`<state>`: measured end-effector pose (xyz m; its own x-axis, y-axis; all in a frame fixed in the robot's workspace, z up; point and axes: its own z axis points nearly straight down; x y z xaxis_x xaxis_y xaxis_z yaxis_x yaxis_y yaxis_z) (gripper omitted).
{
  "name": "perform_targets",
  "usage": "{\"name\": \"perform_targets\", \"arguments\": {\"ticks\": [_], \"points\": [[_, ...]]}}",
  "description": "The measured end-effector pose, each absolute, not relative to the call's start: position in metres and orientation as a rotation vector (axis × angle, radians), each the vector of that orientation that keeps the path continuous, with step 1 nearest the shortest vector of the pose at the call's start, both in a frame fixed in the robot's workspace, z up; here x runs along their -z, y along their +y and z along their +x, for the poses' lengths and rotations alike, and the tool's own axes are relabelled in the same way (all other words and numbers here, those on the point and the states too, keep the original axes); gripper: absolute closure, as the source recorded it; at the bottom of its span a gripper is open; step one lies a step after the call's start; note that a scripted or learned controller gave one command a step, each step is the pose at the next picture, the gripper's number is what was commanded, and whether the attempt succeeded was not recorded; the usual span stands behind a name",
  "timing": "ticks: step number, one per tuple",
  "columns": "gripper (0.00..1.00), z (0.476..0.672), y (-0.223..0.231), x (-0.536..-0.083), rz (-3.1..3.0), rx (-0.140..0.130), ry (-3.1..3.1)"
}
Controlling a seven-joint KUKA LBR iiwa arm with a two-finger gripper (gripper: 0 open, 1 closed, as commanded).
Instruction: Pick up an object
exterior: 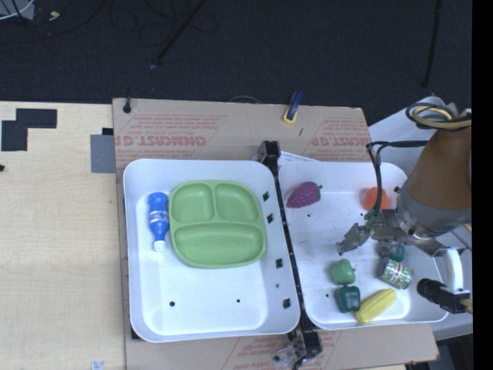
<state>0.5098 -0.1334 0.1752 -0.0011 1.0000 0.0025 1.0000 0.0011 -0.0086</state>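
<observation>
Gripper [356,238] sits low in the right bin [323,299], fingers spread, gripping nothing. Green pepper [342,271] lies just at its 6 o'clock (not touching). Purple fruit [303,195] at 11 o'clock, corn [375,304] at 5.

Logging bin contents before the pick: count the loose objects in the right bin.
6: purple item upper left; orange item by the arm; green pepper centre; teal block below it; yellow corn at front; small can right. The arm may hide more.
</observation>
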Motion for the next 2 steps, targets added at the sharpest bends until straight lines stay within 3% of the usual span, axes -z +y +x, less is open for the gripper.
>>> {"name": "perform_targets", "arguments": {"ticks": [2], "points": [[0.0, 0.517, -0.124, -0.085, -2.217, -0.004, -2.218]]}}
